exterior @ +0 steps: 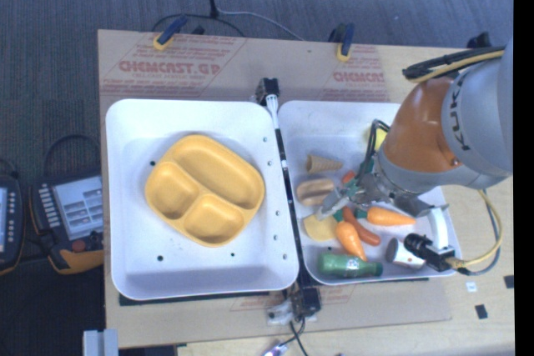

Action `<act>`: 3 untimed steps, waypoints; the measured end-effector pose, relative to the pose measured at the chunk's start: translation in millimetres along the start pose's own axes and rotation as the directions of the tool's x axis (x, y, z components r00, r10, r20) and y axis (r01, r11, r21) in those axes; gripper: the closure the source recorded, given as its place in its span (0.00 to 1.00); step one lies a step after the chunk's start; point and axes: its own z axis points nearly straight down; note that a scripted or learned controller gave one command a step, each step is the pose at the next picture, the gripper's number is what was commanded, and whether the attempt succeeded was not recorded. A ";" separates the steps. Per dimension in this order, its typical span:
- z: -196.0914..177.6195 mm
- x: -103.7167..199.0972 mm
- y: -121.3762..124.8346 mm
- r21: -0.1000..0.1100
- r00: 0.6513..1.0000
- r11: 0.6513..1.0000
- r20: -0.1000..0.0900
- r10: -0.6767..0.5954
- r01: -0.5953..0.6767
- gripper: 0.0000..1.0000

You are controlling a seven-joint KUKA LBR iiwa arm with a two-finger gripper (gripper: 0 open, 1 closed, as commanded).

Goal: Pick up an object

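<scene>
Reaching in from the right, the arm point(442, 125) hangs low over the right bin point(334, 119), its gripper point(346, 200) down among the toy food. Whether anything sits between its jaws cannot be told. Just beside it lie a hot dog point(314, 191), two carrots point(351, 238) point(389, 218) and a green bottle point(350, 266) at the near edge. A yellow divided tray point(204, 189) rests in the left bin point(125, 204).

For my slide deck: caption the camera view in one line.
KUKA arm reaches into the right bin of toy food; a yellow divided tray sits in the left bin.
</scene>
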 end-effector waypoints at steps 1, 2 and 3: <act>-12.3 0.0 2.1 -0.006 1.000 1.000 0.000 0.001 -0.001 1.00; -85.3 61.2 -29.2 0.002 0.991 0.991 0.000 0.132 -0.132 1.00; -85.1 61.0 -29.5 0.002 0.991 0.991 0.000 0.132 -0.132 0.00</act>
